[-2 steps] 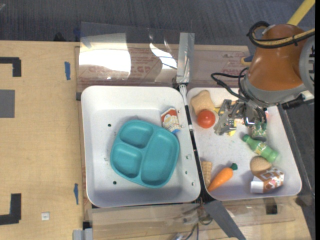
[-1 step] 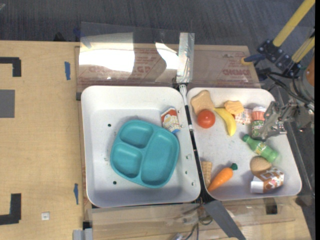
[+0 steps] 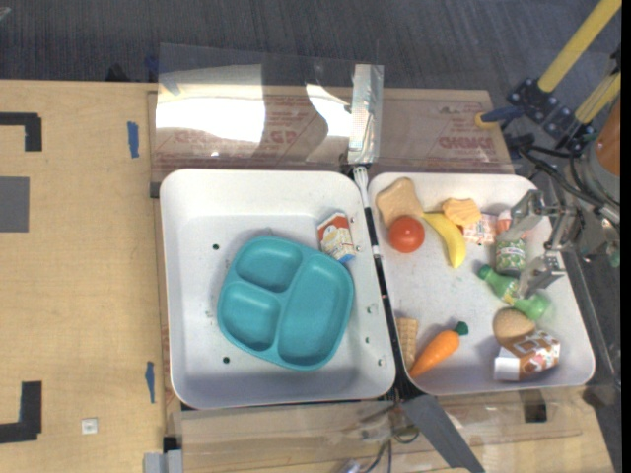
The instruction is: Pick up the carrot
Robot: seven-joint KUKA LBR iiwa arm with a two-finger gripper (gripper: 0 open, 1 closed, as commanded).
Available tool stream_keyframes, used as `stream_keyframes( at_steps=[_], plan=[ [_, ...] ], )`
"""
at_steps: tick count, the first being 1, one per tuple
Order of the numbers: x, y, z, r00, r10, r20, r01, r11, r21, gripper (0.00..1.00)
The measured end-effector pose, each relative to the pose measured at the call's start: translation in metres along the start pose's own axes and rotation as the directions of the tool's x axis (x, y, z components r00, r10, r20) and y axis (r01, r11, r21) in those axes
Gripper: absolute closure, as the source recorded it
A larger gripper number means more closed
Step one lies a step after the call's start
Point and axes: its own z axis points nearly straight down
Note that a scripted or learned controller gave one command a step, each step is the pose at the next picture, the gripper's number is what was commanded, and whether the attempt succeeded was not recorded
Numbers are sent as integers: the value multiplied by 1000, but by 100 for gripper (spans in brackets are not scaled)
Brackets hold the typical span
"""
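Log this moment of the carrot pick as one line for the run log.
carrot: lying in right bin, front left, untouched | gripper: over bin's right side, near green bottle, apart from carrot | pick: not done

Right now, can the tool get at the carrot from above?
Probably yes. The carrot lies uncovered near the front of the right bin, nothing on top; a waffle piece sits close beside it. The tool is above the green bottle.

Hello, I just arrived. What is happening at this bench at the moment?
A robot arm reaches in from the right, and its gripper hangs over the right edge of the right bin, near a green bottle. Its job is to pick up the carrot, which lies untouched at the front of that bin, beside a wafer. The same bin holds a tomato, a banana and bread. The left bin holds a teal divided plate.
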Motion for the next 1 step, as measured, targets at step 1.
stream_keyframes(
  at_steps=[1],
  plan=[
    [46, 36, 135, 999, 43, -16, -43, 999, -4, 0]
  ],
)
